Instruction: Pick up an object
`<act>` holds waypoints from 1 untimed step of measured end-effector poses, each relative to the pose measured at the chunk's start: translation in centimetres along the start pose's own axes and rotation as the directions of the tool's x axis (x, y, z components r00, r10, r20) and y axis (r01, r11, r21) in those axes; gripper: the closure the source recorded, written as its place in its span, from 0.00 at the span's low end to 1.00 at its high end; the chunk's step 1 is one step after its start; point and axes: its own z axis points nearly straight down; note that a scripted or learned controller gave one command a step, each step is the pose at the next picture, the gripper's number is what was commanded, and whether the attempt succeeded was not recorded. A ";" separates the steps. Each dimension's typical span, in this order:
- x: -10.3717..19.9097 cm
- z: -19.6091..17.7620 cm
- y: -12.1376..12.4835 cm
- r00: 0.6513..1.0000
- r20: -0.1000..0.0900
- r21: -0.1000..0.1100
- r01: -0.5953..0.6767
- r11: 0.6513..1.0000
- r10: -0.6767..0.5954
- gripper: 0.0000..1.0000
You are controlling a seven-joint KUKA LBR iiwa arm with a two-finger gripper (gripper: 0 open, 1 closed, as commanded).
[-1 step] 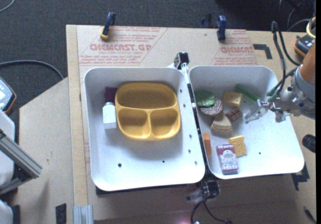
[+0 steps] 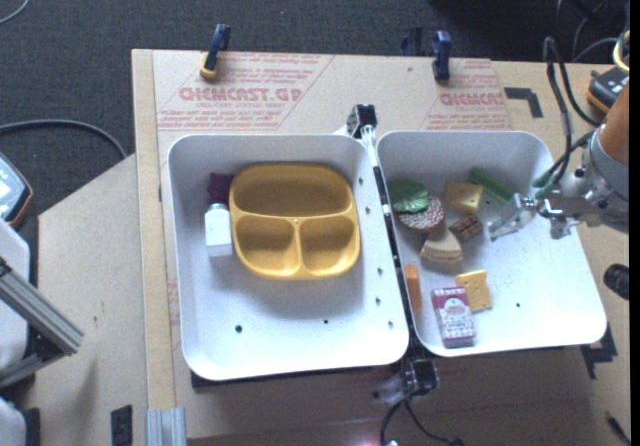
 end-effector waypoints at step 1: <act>1.0 5.7 -0.4 1.000 -0.003 0.008 0.000 1.000 0.000 0.00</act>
